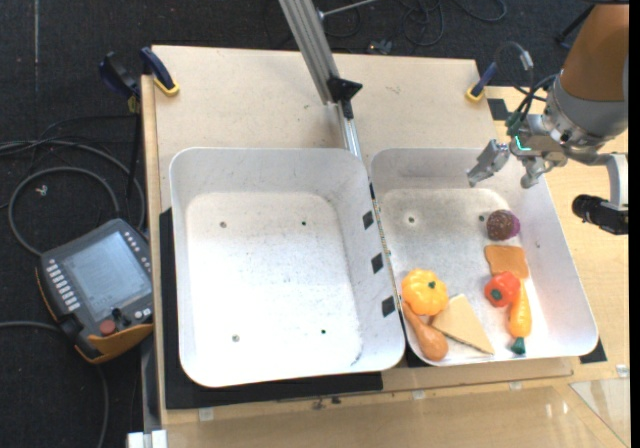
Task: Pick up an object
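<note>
Hand (508,163) above far edge of right bin (570,281), fingers spread apart, holding nothing. Purple ball (502,225), pepper (425,292), carrot (519,316) lying nearer in bin.

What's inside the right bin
In the right bin: a purple ball, orange block, red pepper, carrot, yellow pepper, cheese wedge, and a sausage partly beneath the wedge.
</note>
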Tool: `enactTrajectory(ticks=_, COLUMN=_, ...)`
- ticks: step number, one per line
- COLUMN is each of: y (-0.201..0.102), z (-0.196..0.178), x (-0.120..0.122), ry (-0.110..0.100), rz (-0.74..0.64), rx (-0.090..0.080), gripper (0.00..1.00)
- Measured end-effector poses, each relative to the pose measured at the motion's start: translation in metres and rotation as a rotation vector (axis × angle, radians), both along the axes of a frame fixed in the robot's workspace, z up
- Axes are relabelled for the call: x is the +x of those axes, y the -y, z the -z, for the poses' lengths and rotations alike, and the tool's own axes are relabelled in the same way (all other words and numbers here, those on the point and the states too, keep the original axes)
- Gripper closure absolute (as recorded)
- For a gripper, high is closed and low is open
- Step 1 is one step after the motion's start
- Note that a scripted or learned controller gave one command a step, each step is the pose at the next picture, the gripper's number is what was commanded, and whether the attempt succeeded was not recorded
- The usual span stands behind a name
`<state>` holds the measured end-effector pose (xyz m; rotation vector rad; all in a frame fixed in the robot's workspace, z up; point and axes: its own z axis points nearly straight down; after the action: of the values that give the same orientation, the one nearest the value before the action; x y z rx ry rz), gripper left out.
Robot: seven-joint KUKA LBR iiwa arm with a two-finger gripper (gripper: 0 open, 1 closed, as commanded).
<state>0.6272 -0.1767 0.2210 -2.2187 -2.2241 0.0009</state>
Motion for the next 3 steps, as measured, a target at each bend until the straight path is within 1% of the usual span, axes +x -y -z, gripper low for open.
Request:
enactTrajectory(ticks=1, y=0.0, z=0.0, x=0.0, ry=0.0, rz=0.0, rx=0.0, gripper=0.0)
enactTrajectory(ticks=2, y=-0.004, z=0.044, x=0.004, ry=-0.003, rz=0.0, rx=0.0, gripper=0.0)
enactTrajectory(ticks=3, y=-0.009, z=0.108, x=0.0, ry=-0.006, rz=0.001, rx=0.002, gripper=0.0)
